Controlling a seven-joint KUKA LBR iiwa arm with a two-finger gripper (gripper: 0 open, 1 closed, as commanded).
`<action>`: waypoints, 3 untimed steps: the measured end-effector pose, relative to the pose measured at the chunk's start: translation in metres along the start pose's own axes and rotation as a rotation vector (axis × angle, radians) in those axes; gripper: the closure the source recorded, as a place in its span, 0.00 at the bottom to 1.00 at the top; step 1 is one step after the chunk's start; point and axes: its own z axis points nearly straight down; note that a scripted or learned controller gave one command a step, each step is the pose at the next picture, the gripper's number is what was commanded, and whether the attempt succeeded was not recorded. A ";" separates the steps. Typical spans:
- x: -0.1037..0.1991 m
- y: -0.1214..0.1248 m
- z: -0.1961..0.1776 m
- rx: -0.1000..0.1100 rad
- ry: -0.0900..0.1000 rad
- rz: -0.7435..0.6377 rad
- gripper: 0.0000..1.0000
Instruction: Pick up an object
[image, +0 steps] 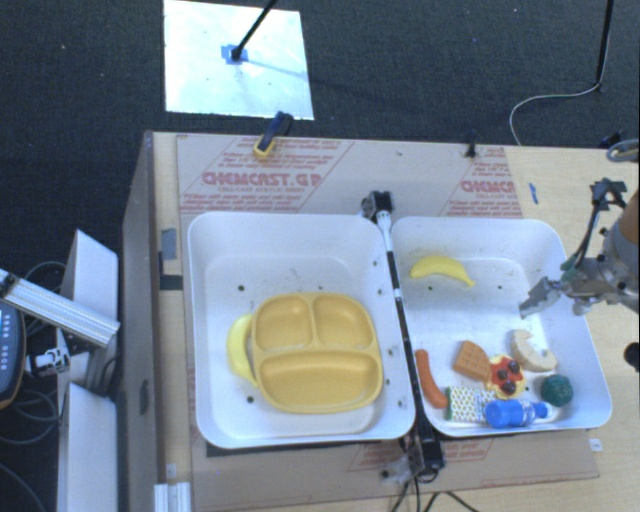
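The right bin (478, 228) holds several toy foods. A yellow banana (442, 268) lies near its back. Along the front sit a red sausage (431, 378), an orange waffle piece (472, 359), a small pizza slice with berries (506, 374), a tan bagel half (531, 350), a green ball (556, 390), a blue bottle (512, 412) and a white dotted block (463, 403). My gripper (533, 299) hangs over the right side of this bin, just behind the bagel half and to the right of the banana. Nothing shows in its grasp.
The left bin (290, 228) holds a yellow divided plate (316, 350) with a yellow piece (238, 347) poking out from under its left edge. A black-and-white divider (394, 280) runs between the bins. The bench edge is close to the right bin's right wall.
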 end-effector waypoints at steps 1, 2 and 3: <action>0.042 0.081 0.016 0.000 0.000 0.000 0.00; 0.081 0.133 0.097 -0.015 -0.002 0.001 0.00; 0.115 0.133 0.104 -0.020 -0.003 -0.001 0.00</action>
